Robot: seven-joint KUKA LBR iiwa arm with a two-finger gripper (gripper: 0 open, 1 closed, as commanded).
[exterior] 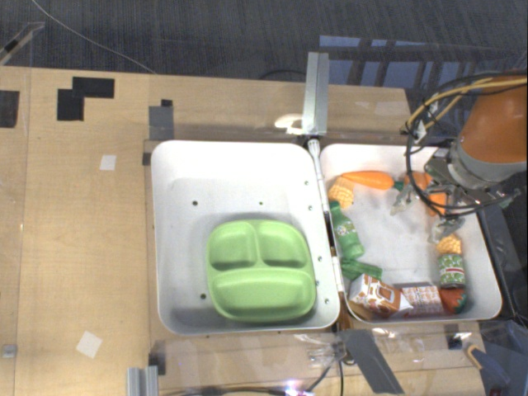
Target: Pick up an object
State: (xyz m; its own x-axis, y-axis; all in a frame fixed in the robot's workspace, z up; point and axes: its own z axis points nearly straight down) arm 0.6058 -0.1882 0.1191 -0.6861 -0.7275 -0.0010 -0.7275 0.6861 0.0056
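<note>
My gripper (421, 211) hangs over the right bin (388, 238) near its back right corner, below the orange band of the arm (495, 130). Its two fingers stand spread apart, open, with nothing clearly held between them. An orange carrot (367, 180) lies just left of the gripper. A second orange piece (435, 197) shows under the wrist, partly hidden by cables. A small yellow item (448, 243) and a green and red can (451, 271) lie in front of the gripper.
The right bin also holds a corn cob (341, 194), a green packet (347, 238), a brown box (375, 295) and a snack bar (419, 297) along its front. A green divided plate (260, 269) lies in the left bin (190, 188).
</note>
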